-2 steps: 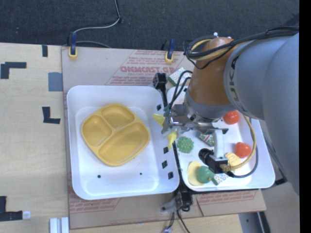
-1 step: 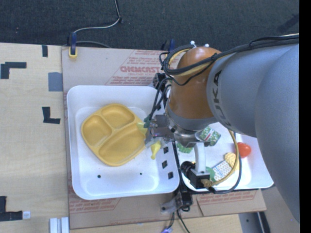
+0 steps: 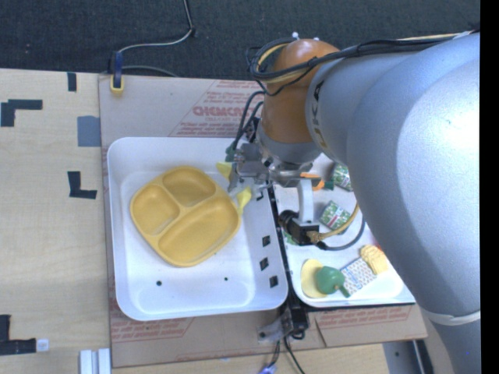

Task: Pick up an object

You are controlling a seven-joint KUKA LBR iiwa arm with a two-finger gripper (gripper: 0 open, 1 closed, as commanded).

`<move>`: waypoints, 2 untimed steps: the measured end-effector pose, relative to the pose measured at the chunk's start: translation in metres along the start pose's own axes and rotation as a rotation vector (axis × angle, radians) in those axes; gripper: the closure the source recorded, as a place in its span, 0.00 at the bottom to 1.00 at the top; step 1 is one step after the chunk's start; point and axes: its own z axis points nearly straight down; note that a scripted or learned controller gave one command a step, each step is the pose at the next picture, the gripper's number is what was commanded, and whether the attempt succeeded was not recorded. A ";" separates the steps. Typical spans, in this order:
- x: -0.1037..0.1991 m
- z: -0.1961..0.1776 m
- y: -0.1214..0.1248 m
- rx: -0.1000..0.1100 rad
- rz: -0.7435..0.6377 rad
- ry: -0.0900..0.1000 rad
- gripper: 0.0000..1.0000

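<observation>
We record that the grey arm with its orange band (image 3: 300, 92) covers most of the frame from twelve o'clock round to five o'clock, hiding the greater part of the right-hand shallow white bin (image 3: 394, 291). Of that bin we see the lower portion and a strip beside the arm. The two-finger gripper (image 3: 248, 179) sits at the wrist's lower end, over the left-hand shallow white bin (image 3: 187, 302) near its three o'clock wall; its fingers are lost among dark metal parts and cables, and we cannot tell how wide they stand or whether anything lies between them. A small yellow piece (image 3: 243, 199) shows just beneath the gripper, touching or just beside the tray's edge; its shape is too small to make out.

The yellow three-compartment plastic tray (image 3: 185, 215) lies flat in the left bin, toward ten o'clock of the bin's centre, turned at a slant, with two smaller wells at its upper end and one larger well below.

In the right bin we note a green rounded object on a pale yellow disc (image 3: 321, 279) at seven o'clock, a white patterned packet (image 3: 355, 273) just beside it, a yellow corn-like piece (image 3: 375, 259) touching that packet, and two green-and-white cartons (image 3: 335, 213) partly cut off by the arm.
</observation>
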 end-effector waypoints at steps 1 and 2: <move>-0.037 -0.030 -0.036 -0.002 0.000 0.001 1.00; 0.004 -0.070 -0.075 -0.001 -0.003 0.003 1.00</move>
